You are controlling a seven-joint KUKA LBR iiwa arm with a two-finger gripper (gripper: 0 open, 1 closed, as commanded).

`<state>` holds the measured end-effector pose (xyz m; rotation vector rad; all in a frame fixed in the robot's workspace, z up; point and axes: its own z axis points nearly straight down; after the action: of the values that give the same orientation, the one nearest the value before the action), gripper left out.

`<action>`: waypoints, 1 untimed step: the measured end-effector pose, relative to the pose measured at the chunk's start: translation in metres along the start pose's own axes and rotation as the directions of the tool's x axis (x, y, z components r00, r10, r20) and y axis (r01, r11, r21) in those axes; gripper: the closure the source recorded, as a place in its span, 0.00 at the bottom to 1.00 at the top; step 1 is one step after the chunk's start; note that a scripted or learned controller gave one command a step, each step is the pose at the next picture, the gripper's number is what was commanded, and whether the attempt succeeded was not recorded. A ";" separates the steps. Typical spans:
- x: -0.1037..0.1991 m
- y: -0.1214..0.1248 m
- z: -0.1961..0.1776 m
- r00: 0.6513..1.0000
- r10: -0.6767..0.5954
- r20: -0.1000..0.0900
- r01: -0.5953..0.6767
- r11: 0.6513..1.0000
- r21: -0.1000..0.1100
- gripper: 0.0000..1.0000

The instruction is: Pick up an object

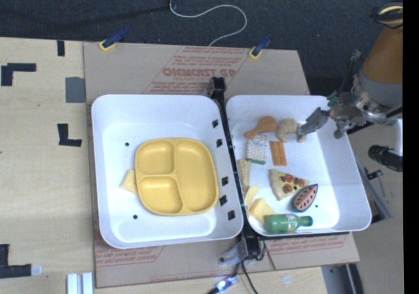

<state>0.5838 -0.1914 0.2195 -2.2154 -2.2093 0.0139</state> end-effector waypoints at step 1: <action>0.001 0.003 -0.009 1.000 -0.004 0.003 0.004 1.000 -0.014 0.00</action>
<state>0.5865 -0.1908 0.2283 -2.2192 -2.2222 0.0020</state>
